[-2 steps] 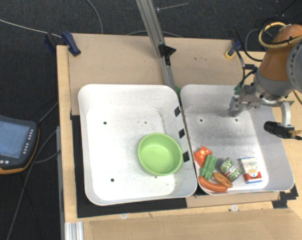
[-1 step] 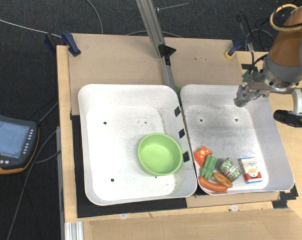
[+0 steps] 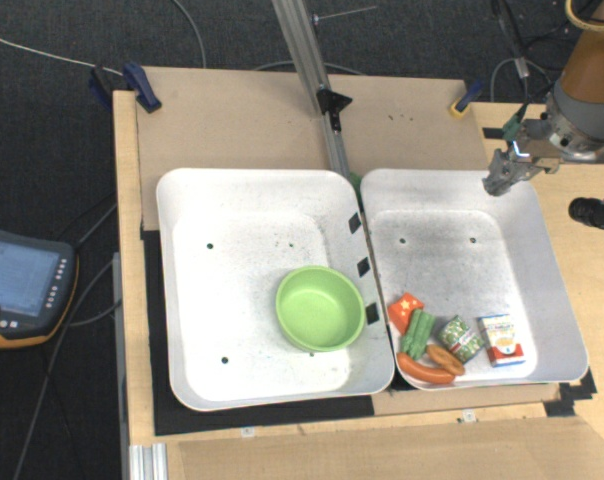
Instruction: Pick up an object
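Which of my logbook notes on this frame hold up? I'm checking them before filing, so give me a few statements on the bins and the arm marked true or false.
1. The green bowl sits in the left bin. True.
2. The small toy items are scattered across both bins. False: they cluster in the near corner of the right bin, the orange sausage and the white carton among them.
3. The gripper is above the far right corner of the right bin. True.
4. The green bowl lies upside down. False: its open side faces up.
5. The gripper is among the toy items. False: it is well apart from them.
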`<action>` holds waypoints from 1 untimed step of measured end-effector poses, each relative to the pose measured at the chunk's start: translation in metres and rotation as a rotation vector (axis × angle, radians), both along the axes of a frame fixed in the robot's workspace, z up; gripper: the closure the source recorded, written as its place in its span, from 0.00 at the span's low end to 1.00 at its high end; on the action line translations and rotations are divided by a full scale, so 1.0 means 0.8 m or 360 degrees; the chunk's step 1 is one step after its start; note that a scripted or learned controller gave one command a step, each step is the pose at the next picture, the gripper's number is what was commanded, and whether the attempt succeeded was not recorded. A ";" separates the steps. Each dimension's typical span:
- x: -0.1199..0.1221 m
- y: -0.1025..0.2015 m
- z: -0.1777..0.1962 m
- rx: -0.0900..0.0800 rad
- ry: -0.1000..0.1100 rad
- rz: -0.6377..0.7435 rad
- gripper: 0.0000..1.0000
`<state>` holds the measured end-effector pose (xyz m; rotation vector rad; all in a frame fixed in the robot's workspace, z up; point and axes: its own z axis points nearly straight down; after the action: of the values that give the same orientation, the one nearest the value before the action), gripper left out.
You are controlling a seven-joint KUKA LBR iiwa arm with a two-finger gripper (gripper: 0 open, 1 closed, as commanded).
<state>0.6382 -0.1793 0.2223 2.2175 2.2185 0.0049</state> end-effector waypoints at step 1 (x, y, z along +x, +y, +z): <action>0.000 0.068 -0.009 0.0004 0.0008 0.0006 1.00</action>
<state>0.6385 -0.1252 0.2152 2.2171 2.2267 0.0020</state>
